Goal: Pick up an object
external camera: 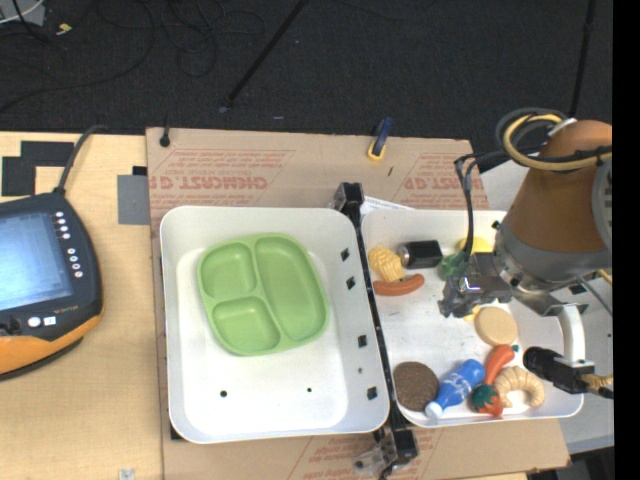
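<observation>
Toys fill the right bin (pixel 420 298) – the 1 place where anything to pick up lies – while the left bin (pixel 190 368) holds a green divided plate (pixel 263 294) with 3 compartments, lying flat near its middle. Both white bins sit side by side on the surface (pixel 110 348), over a sheet of brown cardboard (pixel 250 173).

From the right, the grey arm (pixel 555 208), with its orange band, leans over the right bin. Its claw (pixel 462 293) hangs low over the bin's middle, close above the floor, just left of a round tan disc (pixel 495 325). Whether the claw is open or closed cannot be told from this angle, and nothing can be seen between its tips.

At the far left of the surface lies a control tablet (pixel 40 278) with an orange-edged casing and a lit screen.

Inside the right bin, near the divider, a yellow corn cob (pixel 385 261) touches a red sausage (pixel 398 286) just below it, with a black block (pixel 421 253) just to their right. Along the bin's lower edge lie a brown cookie (pixel 415 379), a blue-and-white bottle (pixel 455 386), an orange carrot (pixel 497 363) and a tan croissant (pixel 525 386) – all close together. A small green piece (pixel 458 264) sits just above the claw.
</observation>
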Robot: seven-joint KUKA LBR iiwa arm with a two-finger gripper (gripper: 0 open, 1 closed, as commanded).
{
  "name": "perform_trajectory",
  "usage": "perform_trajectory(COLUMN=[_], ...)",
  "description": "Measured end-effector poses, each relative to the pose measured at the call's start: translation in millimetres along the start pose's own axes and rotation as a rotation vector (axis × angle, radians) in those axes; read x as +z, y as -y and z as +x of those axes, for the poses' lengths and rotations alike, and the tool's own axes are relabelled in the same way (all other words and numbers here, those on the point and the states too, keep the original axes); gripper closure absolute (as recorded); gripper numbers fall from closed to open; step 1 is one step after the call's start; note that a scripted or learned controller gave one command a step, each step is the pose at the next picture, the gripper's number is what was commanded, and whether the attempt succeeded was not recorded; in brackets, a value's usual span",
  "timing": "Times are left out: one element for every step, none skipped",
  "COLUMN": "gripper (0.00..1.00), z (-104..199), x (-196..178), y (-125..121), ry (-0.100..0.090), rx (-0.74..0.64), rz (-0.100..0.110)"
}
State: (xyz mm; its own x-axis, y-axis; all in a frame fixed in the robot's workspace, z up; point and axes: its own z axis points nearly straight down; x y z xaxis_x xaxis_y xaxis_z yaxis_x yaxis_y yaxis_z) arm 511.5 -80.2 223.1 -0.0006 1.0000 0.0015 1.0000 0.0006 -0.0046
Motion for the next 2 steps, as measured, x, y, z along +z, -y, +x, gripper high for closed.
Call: perform_trajectory(gripper=[1.00, 1.00], z=[12, 15], x=[-14, -1], y=[1, -6], ry=[0.000, 0.001], rx=[-0.001, 0.001], rz=[-0.003, 0.000])
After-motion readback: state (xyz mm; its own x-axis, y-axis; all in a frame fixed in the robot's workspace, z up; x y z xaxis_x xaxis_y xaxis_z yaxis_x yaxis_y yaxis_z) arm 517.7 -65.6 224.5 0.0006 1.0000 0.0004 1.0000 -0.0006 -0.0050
